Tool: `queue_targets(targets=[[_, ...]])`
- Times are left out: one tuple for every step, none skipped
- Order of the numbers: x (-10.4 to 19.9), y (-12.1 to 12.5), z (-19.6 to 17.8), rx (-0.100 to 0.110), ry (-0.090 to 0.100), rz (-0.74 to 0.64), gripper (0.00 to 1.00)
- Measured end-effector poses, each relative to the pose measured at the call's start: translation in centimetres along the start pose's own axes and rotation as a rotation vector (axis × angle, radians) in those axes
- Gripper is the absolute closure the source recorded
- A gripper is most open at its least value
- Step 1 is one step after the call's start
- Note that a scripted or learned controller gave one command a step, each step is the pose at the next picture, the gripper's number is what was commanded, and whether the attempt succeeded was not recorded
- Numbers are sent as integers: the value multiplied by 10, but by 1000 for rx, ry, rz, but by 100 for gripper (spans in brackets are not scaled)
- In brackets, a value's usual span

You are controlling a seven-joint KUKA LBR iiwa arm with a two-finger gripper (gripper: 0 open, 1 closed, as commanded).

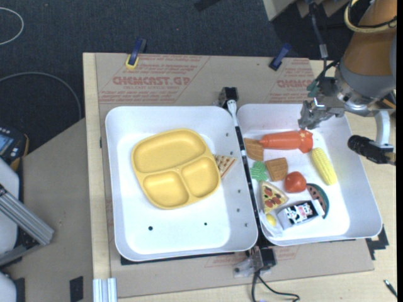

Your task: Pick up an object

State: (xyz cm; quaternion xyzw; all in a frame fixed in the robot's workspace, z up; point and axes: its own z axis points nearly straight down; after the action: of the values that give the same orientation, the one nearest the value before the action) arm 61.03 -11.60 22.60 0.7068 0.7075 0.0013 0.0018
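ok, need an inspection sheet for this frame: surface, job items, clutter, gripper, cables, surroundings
Surface: cardboard-topped bench bearing the left bin and right bin, side by side.
Job's things: in the right bin, carrot, corn, tomato, pizza slice, bread, milk carton. In the left bin, yellow tray and waffle piece.
Clutter: nothing seen.
Gripper: gripper over the right bin's far edge, beside the carrot's tip; holds nothing visible.
Cables: black cable at the bench's near edge.
Surroundings: dark carpet; two clamps on the far edge.
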Motion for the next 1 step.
queue_targets(targets=[[51,-14,-10,7,3,-1,100]])
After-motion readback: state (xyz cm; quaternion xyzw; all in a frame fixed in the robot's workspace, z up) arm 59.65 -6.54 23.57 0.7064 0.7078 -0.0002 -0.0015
